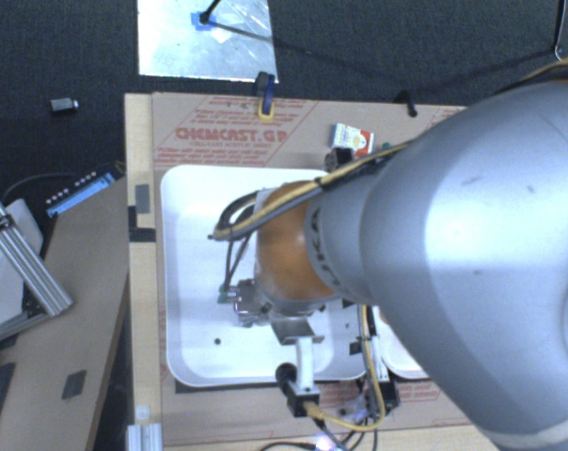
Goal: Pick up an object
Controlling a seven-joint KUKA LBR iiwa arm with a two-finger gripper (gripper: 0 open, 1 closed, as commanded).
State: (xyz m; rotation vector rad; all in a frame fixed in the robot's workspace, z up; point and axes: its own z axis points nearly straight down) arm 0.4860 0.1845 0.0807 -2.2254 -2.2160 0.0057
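One arm [453, 252] covers most of the right and centre of the frame, reaching down into the left bin [185, 280]. The hand [256, 308] sits low over the bin's middle, hidden under the wrist; whether it is open or has hold of anything cannot be told. Any object there is hidden, so the pick looks unfinished.
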